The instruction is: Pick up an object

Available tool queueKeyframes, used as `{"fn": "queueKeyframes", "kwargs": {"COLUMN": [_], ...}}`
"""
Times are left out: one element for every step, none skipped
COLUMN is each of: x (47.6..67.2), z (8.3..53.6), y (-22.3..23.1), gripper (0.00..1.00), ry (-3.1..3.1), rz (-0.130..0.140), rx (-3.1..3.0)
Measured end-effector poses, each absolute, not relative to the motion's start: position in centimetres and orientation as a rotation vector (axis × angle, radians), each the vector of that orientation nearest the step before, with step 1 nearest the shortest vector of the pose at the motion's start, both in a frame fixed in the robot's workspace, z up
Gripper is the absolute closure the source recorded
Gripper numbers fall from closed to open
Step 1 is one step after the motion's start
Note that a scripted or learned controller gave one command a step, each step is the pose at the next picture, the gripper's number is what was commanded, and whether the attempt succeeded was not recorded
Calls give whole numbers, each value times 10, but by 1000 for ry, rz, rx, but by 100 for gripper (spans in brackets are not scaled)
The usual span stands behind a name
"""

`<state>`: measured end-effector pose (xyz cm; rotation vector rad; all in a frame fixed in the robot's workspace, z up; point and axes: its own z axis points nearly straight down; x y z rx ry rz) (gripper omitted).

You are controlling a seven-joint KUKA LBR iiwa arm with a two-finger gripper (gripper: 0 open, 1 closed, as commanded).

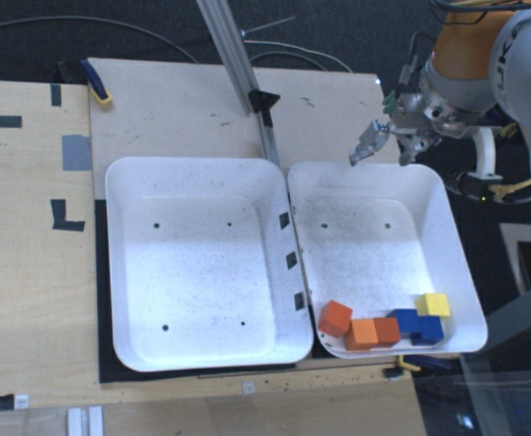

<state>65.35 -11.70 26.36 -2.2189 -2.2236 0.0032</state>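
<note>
Several small blocks lie along the near edge of the right bin (447, 207): a red-orange block (336, 317), an orange block (364, 332), a darker red block (387, 331), a blue block (418, 326) and a yellow block (433, 304) resting on the blue one. My gripper (385, 151) hangs above the far rim of the right bin, well away from the blocks. Its two fingers are spread apart and nothing sits between them. The orange-banded wrist (478, 12) is at the upper right.
The left bin (124, 243) stands beside the right one, sharing a middle rim. A slanted metal rail (233, 44) crosses the board behind the bins. A blue-and-yellow tool (97, 82) lies at the far left of the board. Cables run along the back.
</note>
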Motion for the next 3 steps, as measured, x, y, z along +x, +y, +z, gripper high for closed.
{"fn": "queueKeyframes", "kwargs": {"x": [654,613,535], "z": [274,335,312], "y": [-116,-155,-140], "gripper": [100,100,100], "ry": [-2226,-2222,-2218], "rz": [4,-2,5], "rx": [-2217,-2228,-2220]}}
